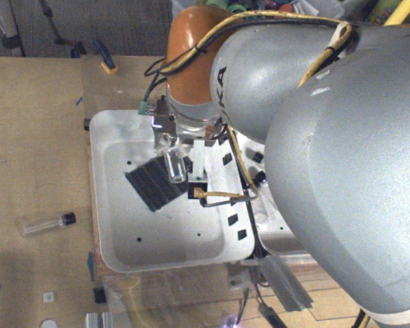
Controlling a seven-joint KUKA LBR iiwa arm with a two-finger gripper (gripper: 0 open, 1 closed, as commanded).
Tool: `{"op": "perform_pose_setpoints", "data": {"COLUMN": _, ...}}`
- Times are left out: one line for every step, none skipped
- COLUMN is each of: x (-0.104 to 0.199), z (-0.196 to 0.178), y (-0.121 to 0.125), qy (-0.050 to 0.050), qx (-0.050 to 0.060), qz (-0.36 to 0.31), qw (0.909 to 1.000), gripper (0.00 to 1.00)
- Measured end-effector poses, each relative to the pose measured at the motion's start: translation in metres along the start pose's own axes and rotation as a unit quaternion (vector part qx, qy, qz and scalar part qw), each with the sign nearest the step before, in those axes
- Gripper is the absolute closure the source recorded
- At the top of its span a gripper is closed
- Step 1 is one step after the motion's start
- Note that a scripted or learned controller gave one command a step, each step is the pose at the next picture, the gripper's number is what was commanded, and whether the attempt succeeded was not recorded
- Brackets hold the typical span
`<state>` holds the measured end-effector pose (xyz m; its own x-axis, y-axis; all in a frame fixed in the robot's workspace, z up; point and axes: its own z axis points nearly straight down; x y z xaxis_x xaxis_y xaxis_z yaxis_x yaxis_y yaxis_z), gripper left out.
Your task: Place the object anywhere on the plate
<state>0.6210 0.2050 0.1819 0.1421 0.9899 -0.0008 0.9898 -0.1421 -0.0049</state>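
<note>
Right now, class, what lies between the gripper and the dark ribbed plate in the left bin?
Nothing: in the camera view the gripper hangs directly over the dark ribbed plate's right edge.

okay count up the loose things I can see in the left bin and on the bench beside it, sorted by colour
Black: 1, the flat ridged black piece in the white bin, under the gripper.
Clear: 1, the clear vial with a black cap on the bench.
Total: 2

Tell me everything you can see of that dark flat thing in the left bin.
The dark flat piece is a black, roughly square slab with faint ridges across its face, matte like rubber or plastic. It lies flat on the floor of the left white bin, turned diagonally, in the bin's upper middle. The pincer sits over its right corner; whether they touch cannot be told.
</note>
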Motion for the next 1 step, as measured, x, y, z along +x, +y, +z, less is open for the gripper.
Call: {"op": "perform_pose_setpoints", "data": {"x": 0.0253, "z": 0.0190, "y": 0.0392, "qy": 0.000, "qx": -0.002, "qz": 0.058, "qw": 0.9983, "gripper": 1.00}}
